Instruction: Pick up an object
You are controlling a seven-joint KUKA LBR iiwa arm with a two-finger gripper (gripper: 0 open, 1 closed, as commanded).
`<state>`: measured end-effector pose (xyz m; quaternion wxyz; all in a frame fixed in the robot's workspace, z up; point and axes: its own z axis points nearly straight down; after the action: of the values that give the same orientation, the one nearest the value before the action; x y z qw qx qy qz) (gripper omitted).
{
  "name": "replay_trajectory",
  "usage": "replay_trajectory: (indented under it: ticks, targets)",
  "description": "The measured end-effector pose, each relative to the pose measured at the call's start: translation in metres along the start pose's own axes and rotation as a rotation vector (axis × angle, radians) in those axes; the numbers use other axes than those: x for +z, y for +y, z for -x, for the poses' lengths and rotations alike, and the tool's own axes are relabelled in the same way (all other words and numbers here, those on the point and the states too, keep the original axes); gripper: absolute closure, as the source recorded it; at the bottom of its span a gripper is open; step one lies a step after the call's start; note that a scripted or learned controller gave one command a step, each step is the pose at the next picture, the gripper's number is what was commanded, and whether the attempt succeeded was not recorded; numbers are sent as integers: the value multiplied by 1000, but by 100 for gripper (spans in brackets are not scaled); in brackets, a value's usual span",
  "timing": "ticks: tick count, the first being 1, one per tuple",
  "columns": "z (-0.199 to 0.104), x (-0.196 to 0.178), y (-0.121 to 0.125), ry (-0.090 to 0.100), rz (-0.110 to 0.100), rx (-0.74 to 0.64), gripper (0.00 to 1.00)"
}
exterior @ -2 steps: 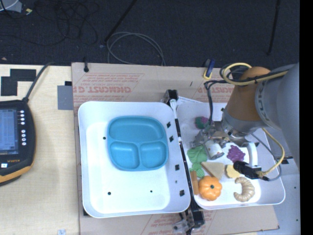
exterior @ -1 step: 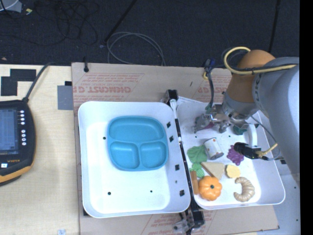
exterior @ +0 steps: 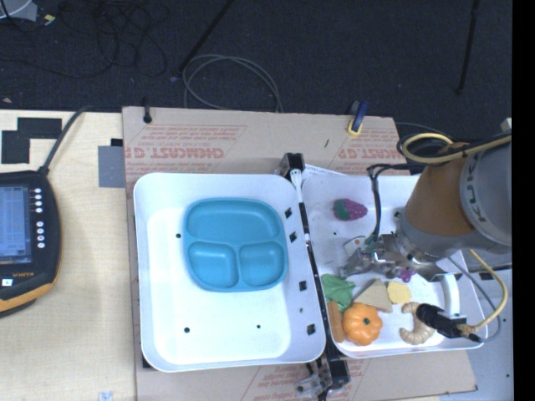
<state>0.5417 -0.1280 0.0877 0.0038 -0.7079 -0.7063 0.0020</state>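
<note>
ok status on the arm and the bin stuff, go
Gripper low in right bin, grip unclear. Orange pumpkin, purple grapes loose. Blue tray in left bin.

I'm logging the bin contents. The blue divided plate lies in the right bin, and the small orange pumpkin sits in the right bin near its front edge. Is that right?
Not quite. The camera view shows the blue divided plate lying in the left bin, not the right one. The rest stands: the small orange pumpkin sits in the right bin near its front edge.

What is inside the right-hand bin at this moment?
The right bin holds purple grapes, a green piece, a tan wedge, an orange pumpkin and a beige piece. The arm and end effector cover part of its floor.
</note>
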Motion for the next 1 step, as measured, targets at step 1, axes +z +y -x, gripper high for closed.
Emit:
replay_trajectory:
  ticks: [1]
  targets:
    - [-33, -1, 68, -1, 10, -7, 0]
